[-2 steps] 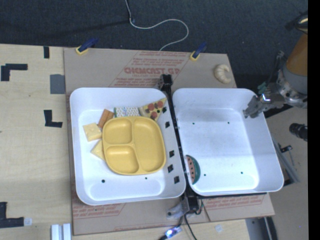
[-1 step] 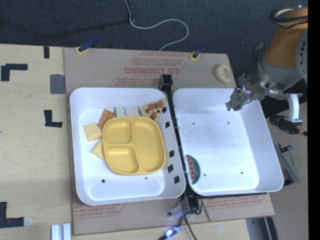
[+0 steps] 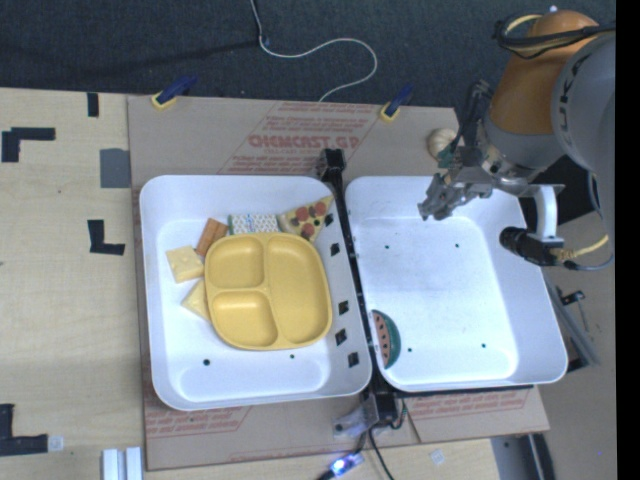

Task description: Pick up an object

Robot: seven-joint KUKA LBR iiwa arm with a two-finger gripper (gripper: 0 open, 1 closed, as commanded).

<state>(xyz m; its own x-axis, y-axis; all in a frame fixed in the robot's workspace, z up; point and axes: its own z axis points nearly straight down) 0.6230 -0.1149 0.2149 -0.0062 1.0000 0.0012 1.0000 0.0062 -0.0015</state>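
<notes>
Grey two-finger gripper (image 3: 437,206), jaws unreadable, hovers over the right white bin's (image 3: 520,363) back edge; watermelon-slice toy (image 3: 385,336) lies front-left.

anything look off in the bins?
Two things. The yellow divided plate lies on top of flat food pieces in the left bin, covering most of them. A watermelon slice sits wedged against the right bin's left wall.
</notes>
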